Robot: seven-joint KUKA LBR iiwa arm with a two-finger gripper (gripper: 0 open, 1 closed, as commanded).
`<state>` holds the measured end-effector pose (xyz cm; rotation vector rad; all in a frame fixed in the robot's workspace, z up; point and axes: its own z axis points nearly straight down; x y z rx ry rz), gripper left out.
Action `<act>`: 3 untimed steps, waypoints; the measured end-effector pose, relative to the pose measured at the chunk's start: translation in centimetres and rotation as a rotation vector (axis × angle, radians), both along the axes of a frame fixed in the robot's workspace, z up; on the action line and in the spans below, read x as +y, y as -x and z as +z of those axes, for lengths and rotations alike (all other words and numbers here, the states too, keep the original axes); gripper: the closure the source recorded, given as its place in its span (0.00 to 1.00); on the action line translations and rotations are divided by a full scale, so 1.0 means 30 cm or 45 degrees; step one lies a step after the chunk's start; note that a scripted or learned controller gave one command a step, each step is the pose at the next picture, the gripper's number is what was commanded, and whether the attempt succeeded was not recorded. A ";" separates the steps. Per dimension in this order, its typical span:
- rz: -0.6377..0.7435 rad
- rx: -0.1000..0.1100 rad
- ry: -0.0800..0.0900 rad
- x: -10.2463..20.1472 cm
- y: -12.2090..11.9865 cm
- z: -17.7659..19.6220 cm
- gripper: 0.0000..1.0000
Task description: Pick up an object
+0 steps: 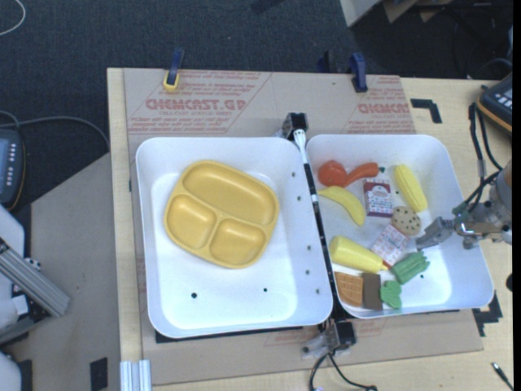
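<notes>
Reaching in from the right edge of the frame, the gripper (435, 230) hovers low over the right bin (456, 287), one grey finger tip near the cookie; whether the jaws stand wide or narrow cannot be told, and nothing shows between them.

Left bin (155, 292), centre-left of frame: holds a yellow divided plate (220, 213), hard plastic, broad, a poor fit for a two-finger pinch except at the rim.

Right bin, centre-right: small toy foods, crowded.
- Yellow block (356, 253), lower middle: likely light hollow plastic, smooth; grip across the short width.
- Banana (343, 204), upper middle: curved, slick; take it mid-body.
- Corn cob (409, 186), upper right: ridged, probably the surest hold across its girth.
- Orange carrot-like piece (346, 172), top: tapered, may slip toward the thin end.
- Green vegetable (409, 266), just below the gripper: lobed, light, near at hand.
- Red-and-white packet (378, 198) and a flat wrapper (390, 242): thin, lying flat, hard to get under.
- Cookie (404, 219): small, round, closest to the finger tip; judged the likeliest target, light and stiff, pinch across the edges.
- Cracker (348, 287), bottom: flat, awkward.
</notes>
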<state>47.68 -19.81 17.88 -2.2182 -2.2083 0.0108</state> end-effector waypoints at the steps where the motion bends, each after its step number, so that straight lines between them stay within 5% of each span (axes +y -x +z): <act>1: 0.005 -0.017 0.005 0.001 -0.011 0.021 0.00; 3: 0.005 -0.015 -0.001 0.025 0.008 -0.302 0.00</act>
